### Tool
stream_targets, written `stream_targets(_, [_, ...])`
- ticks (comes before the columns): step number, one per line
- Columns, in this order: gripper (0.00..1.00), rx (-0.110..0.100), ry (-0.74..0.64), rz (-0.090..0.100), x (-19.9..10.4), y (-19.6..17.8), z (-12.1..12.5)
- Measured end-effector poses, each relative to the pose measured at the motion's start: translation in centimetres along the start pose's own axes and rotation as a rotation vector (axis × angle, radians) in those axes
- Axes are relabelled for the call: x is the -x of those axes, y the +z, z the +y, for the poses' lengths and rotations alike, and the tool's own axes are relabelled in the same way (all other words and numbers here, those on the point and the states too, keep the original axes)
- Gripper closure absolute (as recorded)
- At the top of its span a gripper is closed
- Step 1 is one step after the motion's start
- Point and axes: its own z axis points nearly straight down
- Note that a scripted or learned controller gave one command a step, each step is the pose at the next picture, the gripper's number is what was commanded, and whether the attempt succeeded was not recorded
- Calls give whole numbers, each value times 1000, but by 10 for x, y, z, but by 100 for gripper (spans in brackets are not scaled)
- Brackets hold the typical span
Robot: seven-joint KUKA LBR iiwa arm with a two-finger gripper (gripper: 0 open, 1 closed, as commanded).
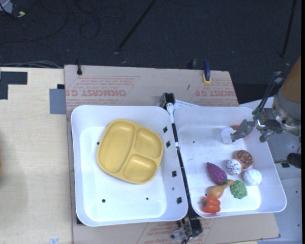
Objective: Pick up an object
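In the right bin [274, 205], several small toy foods lie in a cluster: a purple eggplant [216, 173], a white dotted ball [233, 166], a brown donut [243, 158], a white lump [252, 177], a green broccoli [238, 189], an orange gourd [218, 190] and a red pepper [211, 205]. A further white piece [227, 134] lies apart, higher in the bin. My gripper [255, 131] hovers over the bin's upper right, just right of that white piece and above the donut. It is open, with nothing between its fingers.
The left bin [86, 197] holds a yellow divided plate [130, 150]. A black ridge [175, 151] runs where the two bins meet. Both bins rest on a cardboard sheet [117, 85] on the bench.
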Motion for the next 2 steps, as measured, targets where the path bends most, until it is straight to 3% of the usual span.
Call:
stream_targets(1, [0, 7, -5, 3, -18, 124, -14])
stream_targets(2, [0, 0, -7, 4, -103, 139, 8])
